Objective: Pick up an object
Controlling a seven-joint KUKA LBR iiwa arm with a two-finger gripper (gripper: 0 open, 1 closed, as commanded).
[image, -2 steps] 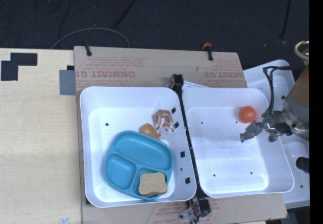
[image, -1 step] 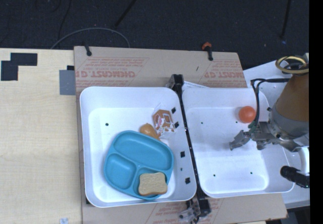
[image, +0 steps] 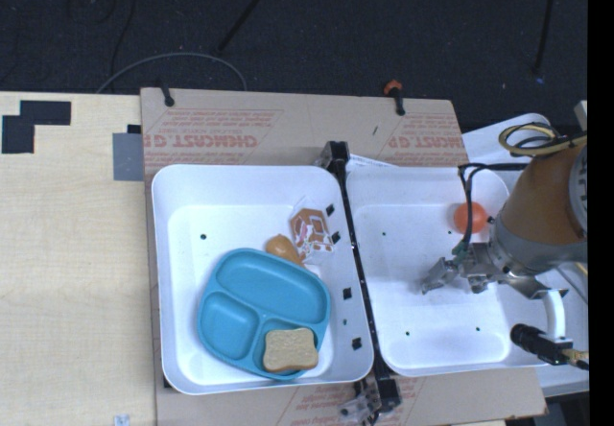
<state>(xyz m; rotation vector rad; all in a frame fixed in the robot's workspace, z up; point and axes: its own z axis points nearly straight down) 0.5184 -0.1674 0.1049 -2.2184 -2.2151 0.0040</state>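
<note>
Arm: grey KUKA arm (image: 542, 213) with an orange band, reaching in from the right over the right bin.
Gripper: the gripper (image: 451, 277) sits low over the floor of the right bin, near its middle, pointing left; its metal fingers (image: 434, 280) look spread a little with nothing between them, so it has hold of nothing.
Right bin: shallow white bin (image: 422, 349) on the desk; a small orange-red ball (image: 469, 217) lies in its upper right part, just beside the arm's wrist and apart from the fingertips.
Left bin: shallow white bin (image: 177, 280), touching the right bin along a black divider.
Blue plate: a blue three-compartment plate (image: 251, 304) lies tilted in the lower half of the left bin.
Toast: a tan slice of toy bread (image: 290, 349) rests in the plate's lower right compartment.
Wrapped item: a clear packet with a brown and white thing inside (image: 311, 228) lies above the plate, near the divider.
Orange-tan lump: a small rounded piece (image: 282, 248) sits between the packet and the plate's upper rim, touching the rim.
Desk: light wood desk (image: 67, 271) with a cardboard sheet (image: 288, 131) under both bins.
</note>
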